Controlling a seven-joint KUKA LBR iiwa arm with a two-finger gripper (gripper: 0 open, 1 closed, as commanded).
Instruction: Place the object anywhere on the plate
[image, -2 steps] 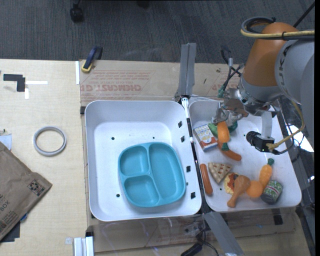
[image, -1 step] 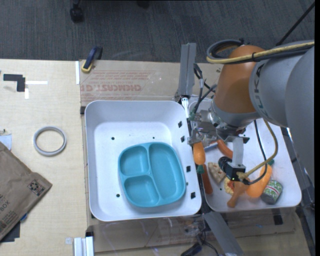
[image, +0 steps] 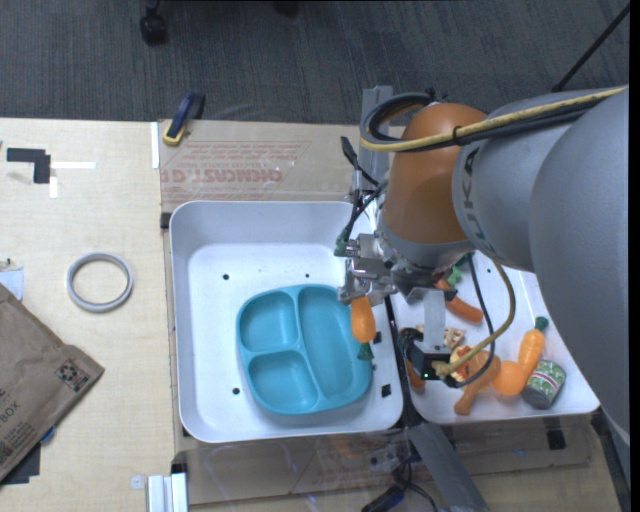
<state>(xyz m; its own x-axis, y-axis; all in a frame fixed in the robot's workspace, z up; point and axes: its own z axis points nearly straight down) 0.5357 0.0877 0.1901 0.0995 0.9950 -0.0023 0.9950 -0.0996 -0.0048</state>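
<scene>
The grey arm (image: 540, 190) with its orange band (image: 430, 175) enters from the right and covers most of the right bin (image: 580, 400), so that bin's upper part and much of its contents are hidden. The tool (image: 362, 300) sits below the wrist at the inner wall between the two bins; its fingers are small, dark and partly masked by cables, and their opening cannot be judged. A small orange carrot (image: 362, 322) hangs upright directly under the tool, its lower green end near the right rim of the plate; whether the fingers actually clamp it cannot be confirmed, though its top meets the tool. The blue three-compartment plate (image: 300, 350) lies in the left bin (image: 200, 300), toward the lower right of it, and the carrot is over the plate's right edge. In the visible lower part of the right bin lie further orange carrot-like pieces (image: 505, 375), a small can (image: 545, 383) and mixed small items too cluttered to identify. On the worktop (image: 90, 200) to the left lie a tape ring (image: 100, 281) and a brown paper bag (image: 35, 375), cut off at the frame edge.
</scene>
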